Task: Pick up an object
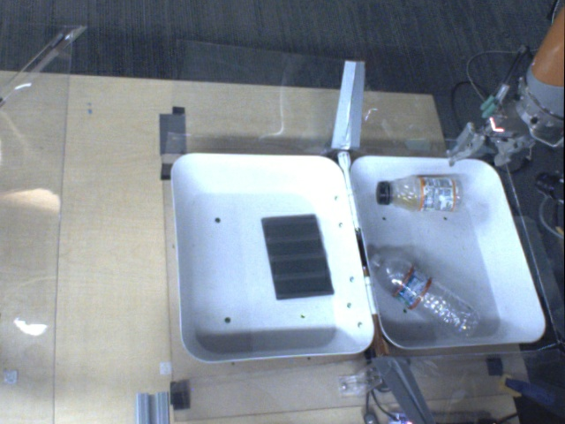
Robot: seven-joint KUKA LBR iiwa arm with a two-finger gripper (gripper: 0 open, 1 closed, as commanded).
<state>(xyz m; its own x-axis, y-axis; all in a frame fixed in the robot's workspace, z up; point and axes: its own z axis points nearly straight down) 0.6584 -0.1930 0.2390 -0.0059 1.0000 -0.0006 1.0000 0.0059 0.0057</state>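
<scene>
Crushed bottle [425, 294] near right bin [521, 263] front edge; amber bottle [419, 193] near back edge; gripper [491, 144] over back-right corner, grip unclear.

You see two clear, glossy plastic bottles [420, 193] [426, 297] below the gripper [488, 144], smooth white plastic bins [203, 193], a matt black ribbed pad [297, 255], and a pale wood bench [97, 237].
</scene>
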